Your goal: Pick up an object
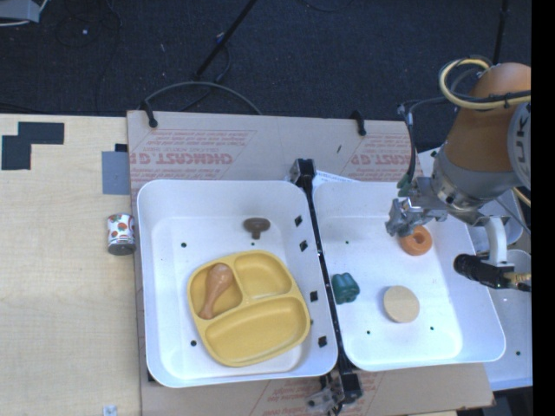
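Seen from above, the grey arm reaches in from the right, its gripper (406, 218) low over the far side of the right bin (473, 336), just beside an orange ring (417, 241); whether anything is gripped cannot be told. Nearer lie a tan disc (401, 304) and a green block (345, 288). The left bin (165, 336) holds a yellow divided tray (260, 323) with a toy drumstick (215, 289), and a brown knob (256, 227) beyond.

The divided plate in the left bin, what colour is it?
Yellow. The divided plate shows clearly in the camera view.
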### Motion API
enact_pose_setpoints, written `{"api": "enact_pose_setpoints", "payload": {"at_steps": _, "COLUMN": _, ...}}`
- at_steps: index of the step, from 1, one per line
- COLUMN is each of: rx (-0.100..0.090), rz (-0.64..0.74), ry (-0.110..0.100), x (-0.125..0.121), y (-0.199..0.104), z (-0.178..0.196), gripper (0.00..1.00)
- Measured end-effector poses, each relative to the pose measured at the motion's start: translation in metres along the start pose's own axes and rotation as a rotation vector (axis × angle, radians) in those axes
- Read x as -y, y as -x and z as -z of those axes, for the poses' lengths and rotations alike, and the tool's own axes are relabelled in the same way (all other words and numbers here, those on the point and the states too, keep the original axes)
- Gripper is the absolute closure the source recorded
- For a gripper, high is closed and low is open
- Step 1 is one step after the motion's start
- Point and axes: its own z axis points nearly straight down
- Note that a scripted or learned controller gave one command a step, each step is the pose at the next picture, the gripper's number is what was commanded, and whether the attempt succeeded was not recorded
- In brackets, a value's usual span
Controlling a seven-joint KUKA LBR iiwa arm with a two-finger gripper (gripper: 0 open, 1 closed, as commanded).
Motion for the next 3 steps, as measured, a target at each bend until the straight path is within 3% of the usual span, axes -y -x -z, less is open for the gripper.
{"api": "enact_pose_setpoints", "payload": {"at_steps": 1, "rx": 0.0, "rz": 0.0, "ry": 0.001, "x": 0.007, "y": 0.003, "z": 0.047, "gripper": 1.0}}
{"api": "enact_pose_setpoints", "payload": {"at_steps": 3, "rx": -0.002, "rz": 0.004, "ry": -0.004, "x": -0.008, "y": -0.112, "z": 0.048, "gripper": 1.0}}
